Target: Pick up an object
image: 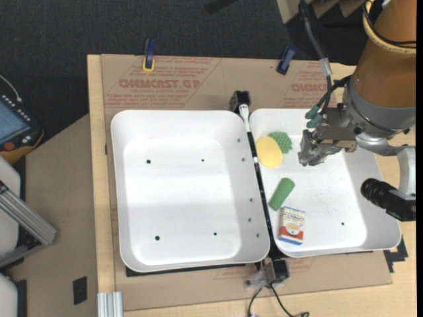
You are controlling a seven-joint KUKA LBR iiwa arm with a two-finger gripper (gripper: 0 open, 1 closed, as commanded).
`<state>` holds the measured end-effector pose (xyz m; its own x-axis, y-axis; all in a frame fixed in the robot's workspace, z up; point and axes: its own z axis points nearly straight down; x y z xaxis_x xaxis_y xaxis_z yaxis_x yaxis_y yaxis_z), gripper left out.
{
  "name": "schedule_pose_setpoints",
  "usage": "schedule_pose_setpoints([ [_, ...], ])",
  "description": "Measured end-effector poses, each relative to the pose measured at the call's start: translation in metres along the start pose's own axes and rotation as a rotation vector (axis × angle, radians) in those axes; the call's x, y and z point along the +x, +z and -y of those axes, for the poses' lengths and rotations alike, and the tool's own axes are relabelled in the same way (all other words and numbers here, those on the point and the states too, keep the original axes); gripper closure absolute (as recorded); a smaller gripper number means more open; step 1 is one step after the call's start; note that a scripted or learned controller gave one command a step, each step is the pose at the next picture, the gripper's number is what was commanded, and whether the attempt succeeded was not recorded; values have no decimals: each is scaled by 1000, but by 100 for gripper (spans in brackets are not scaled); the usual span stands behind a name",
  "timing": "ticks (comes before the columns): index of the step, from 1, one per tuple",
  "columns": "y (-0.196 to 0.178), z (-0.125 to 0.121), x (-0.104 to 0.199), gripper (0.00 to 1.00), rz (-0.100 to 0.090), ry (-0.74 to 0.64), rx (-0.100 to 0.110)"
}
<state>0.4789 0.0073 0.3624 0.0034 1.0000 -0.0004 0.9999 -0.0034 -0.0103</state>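
The right bin (344,233) holds several items. A yellow lemon-like piece (269,151) lies near its back left corner, with a bumpy green piece (282,140) touching it on the right. A green cylinder (282,193) lies further forward, and a small white, orange and blue box (292,225) sits near the front left. My gripper (310,156) hangs over the bin's back middle, just right of the yellow and bumpy green pieces and apart from them. I see nothing held in it.
The left bin (120,177) sits beside the right one, their rims meeting along a black strip (254,170). Both rest on a brown board (165,78) held by blue clamps (149,55) at the back. The arm's orange band (393,18) rises at the upper right.
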Motion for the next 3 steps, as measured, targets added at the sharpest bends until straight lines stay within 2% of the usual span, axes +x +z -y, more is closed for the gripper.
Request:
schedule_pose_setpoints([
  [1,-28,-31,67,100,-2,-10,-15],
  [2,-169,-5,121,100,-7,-10,-26],
  [3,-173,-14,184,100,-3,-11,-13],
])
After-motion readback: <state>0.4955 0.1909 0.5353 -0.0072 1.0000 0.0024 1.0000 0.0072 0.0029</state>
